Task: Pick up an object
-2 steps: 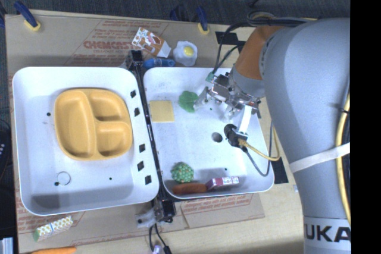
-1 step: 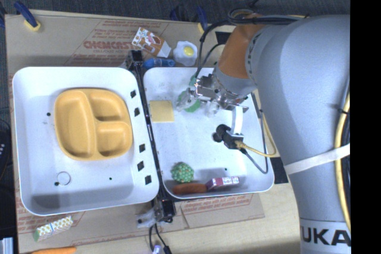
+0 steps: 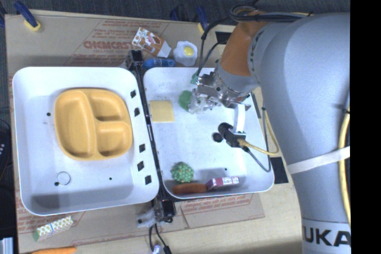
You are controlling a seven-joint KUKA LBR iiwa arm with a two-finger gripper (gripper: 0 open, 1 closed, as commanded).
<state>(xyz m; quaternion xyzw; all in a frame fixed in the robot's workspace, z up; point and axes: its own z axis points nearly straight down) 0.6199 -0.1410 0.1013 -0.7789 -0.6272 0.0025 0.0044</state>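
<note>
From the overhead camera view, the pincer hangs low in the upper middle of the right bin, with a small green object touching its left side; whether it grips the object, or how wide it stands, I cannot tell.

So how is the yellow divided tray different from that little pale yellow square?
The divided tray is big, deep yellow, with moulded compartments; the square is small, paler and flat. The tray lies in the left bin, the square in the right bin, near its left wall. Both are yellowish and lie apart from the gripper.
</note>
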